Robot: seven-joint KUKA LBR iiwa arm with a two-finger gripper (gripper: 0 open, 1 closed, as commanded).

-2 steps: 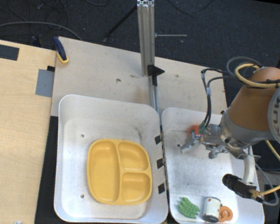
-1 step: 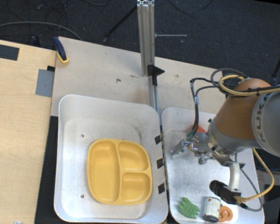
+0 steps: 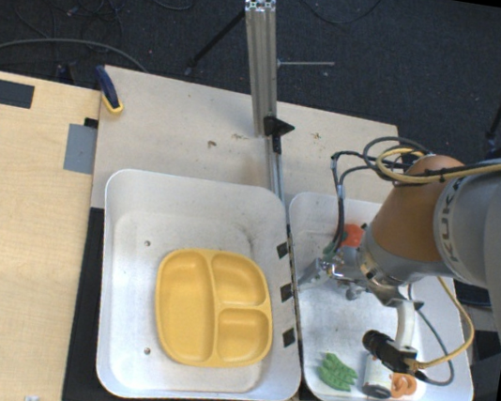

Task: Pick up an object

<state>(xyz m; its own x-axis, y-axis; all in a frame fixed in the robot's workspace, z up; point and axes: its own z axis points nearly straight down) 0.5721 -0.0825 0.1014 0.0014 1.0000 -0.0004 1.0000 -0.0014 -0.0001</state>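
Arm: reaches in from the right, bent low over the right bin (image 3: 330,324).
Pincer (image 3: 332,271): sits at the bin's upper-left part, close to the wall shared with the left bin (image 3: 133,223). Metal parts are visible, but the wrist hides the tips.
Pincer state: cannot tell whether wide or narrow. Nothing is seen held in it.
Right bin contents: a green piece (image 3: 337,372) lies on the floor near the front edge. An orange ring (image 3: 403,386) lies at the front right corner. A red piece (image 3: 353,233) is near the back and half hidden behind the arm.
Left bin contents: a yellow tray (image 3: 213,308) with three compartments lies flat towards the front right, with nothing in it.
Tabletop (image 3: 177,125): pale board behind the bins, carrying an upright metal post (image 3: 262,63).
Task's thing: none singled out. The red piece is nearest the pincer, just behind it. The green piece and ring are well apart from it, towards the front. All three rest on the bin floor.
Done: the arm appears to be in the bin at working height, which I judge to be the approach stage.
Left: no grasp is confirmed and no object is lifted. Closing on a piece and raising it clear of the bin both remain.
Judgement: early in the task. The pincer seems to be over bare floor beside the wall, so a closure here would likely catch nothing.
Risk: the pincer is close to the bin wall and may scrape it.
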